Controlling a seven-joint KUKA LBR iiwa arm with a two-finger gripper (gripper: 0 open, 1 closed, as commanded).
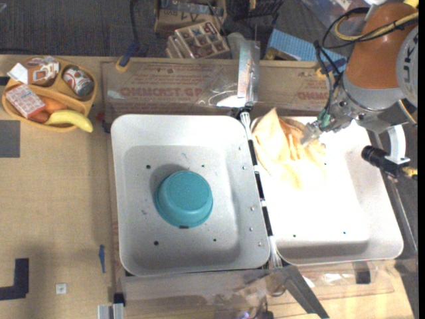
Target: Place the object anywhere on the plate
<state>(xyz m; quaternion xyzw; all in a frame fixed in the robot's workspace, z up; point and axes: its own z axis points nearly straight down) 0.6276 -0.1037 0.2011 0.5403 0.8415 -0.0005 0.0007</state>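
The object [287,150] — a pale yellow, crumpled cloth-like thing — lies in the right bin [345,231], at its far left corner, right under and just left of the gripper [312,135]. Gripper tips sit down on its upper right edge; spread or pinched, cannot tell from here. Well off to the gripper's left, in the left bin [133,145], sits the teal plate [184,198] — apart from the cloth.
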